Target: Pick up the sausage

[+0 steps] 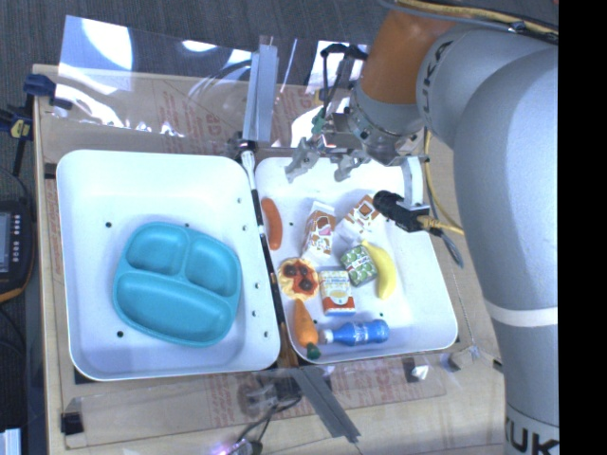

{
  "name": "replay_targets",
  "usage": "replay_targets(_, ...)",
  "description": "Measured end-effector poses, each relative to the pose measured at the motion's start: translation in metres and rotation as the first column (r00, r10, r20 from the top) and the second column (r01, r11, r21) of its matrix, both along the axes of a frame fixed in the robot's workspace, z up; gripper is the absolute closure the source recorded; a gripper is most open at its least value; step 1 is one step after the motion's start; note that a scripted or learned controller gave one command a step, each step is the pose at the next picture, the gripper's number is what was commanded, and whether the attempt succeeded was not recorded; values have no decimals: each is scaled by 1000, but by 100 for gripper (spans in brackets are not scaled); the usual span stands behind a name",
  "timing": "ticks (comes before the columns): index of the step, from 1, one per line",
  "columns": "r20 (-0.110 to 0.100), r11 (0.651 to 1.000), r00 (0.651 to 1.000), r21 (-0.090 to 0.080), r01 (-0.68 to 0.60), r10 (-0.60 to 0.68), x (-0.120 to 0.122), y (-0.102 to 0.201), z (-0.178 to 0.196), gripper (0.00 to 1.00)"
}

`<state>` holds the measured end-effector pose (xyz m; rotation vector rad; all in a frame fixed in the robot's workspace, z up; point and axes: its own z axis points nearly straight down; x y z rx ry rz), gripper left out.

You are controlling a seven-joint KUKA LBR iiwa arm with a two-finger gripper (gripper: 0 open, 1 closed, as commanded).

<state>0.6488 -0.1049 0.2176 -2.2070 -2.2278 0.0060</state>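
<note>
A grey arm with an orange band reaches in from the right, its metal two-finger claw [325, 159] hanging over the far edge of the right white shallow bin [432, 322]. The two fingers stand apart, with nothing between them.

The orange-red oblong sausage [271, 223] lies in that bin just beside its left wall, near the far left corner, below and to the left of the claw and clear of it. Along the same wall, nearer the front, sit a small round pizza toy [298, 277] and an orange carrot with a green top [303, 327]. A blue plastic bottle [360, 332] lies along the front edge. Towards the middle are small printed cartons [321, 232], a green patterned box [358, 263] and a yellow banana [382, 267].

The left white shallow bin [85, 183] holds a turquoise divided tray [177, 283]. Both bins sit side by side on the surface [398, 391].
</note>
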Motion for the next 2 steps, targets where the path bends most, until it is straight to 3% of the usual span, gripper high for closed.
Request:
replay_targets(1,8,997,997,-3,-77,77,-11,-5,-111,0)
replay_targets(2,22,993,993,-17,-120,120,-39,-1,-118,0)
